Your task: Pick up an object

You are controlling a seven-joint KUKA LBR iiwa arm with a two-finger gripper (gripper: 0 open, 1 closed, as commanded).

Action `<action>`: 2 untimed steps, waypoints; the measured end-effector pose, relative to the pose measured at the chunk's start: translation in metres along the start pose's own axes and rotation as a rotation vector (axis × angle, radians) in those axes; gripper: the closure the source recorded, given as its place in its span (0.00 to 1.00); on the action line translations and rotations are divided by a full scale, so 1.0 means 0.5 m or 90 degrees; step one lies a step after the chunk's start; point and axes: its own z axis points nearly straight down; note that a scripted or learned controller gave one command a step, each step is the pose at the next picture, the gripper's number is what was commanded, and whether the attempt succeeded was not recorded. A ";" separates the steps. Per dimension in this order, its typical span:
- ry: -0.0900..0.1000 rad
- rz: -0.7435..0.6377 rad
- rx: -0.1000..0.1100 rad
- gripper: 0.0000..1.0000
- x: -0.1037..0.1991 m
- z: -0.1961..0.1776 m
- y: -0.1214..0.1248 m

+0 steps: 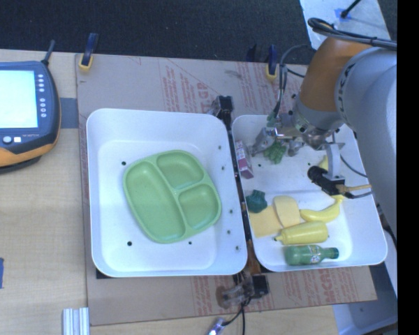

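Note:
My gripper point(278, 142) hangs low over the far end of the right bin point(360, 257). A small dark green object point(275, 153) lies right under its tip; whether it is gripped I cannot tell. A purple packet point(244, 160) leans along the bin's left wall. Nearer the camera lie a teal lump point(256, 202), two pale yellow slices point(287, 210), a banana point(322, 213), a yellow bottle point(304, 234) and a green bottle point(311, 255).
The left bin point(112, 253) holds a light green divided plate point(172, 195). A tablet-like pendant point(17, 110) rests on the bench at the far left. The grey arm point(363, 96) covers the right bin's far right corner.

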 end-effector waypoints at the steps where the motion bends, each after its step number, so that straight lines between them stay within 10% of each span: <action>1: 0.000 0.002 -0.001 0.00 -0.064 0.000 0.005; 2: 0.000 0.000 0.001 1.00 -0.066 -0.021 0.004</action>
